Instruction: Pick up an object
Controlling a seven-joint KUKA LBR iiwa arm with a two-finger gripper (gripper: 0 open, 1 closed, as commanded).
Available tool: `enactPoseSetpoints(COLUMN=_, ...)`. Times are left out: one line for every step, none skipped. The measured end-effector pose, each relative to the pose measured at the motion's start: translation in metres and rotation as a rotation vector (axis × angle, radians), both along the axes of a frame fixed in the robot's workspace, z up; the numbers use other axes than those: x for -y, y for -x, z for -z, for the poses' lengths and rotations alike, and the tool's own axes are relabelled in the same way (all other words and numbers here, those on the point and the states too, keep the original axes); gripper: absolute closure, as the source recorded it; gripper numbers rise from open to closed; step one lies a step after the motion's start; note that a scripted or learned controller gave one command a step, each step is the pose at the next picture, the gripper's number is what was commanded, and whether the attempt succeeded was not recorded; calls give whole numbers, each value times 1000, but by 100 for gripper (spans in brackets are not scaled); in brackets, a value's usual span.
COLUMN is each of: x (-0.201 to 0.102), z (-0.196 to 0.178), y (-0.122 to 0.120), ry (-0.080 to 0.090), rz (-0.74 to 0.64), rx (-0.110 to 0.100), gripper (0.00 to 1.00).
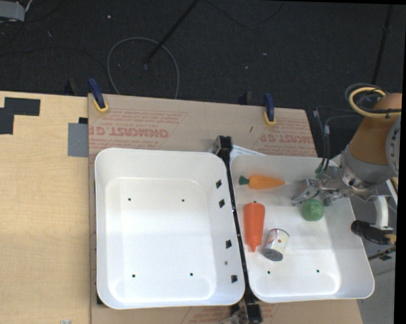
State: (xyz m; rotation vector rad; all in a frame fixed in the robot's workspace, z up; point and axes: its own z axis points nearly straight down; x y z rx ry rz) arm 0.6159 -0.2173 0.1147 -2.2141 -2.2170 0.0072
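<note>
Jaws low over the small green ball in the right-hand white bin.

The grey arm's gripper (317,195) sits at the far right of the shallow white right bin (349,282), directly above and seemingly touching the small round green ball (313,210). The jaws look spread, with nothing gripped between them, though their exact gap is hard to read. The risk: a smooth round ball may roll or squirt sideways as they close, leaving an empty grip. Two orange plastic carrots (254,225) and a small white cylinder (276,244) lie nearby, well apart from the ball.
</note>
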Motion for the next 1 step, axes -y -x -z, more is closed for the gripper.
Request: enactPoseSetpoints(x=1, z=30, y=22, ry=2, rz=1, rx=6, gripper=0)
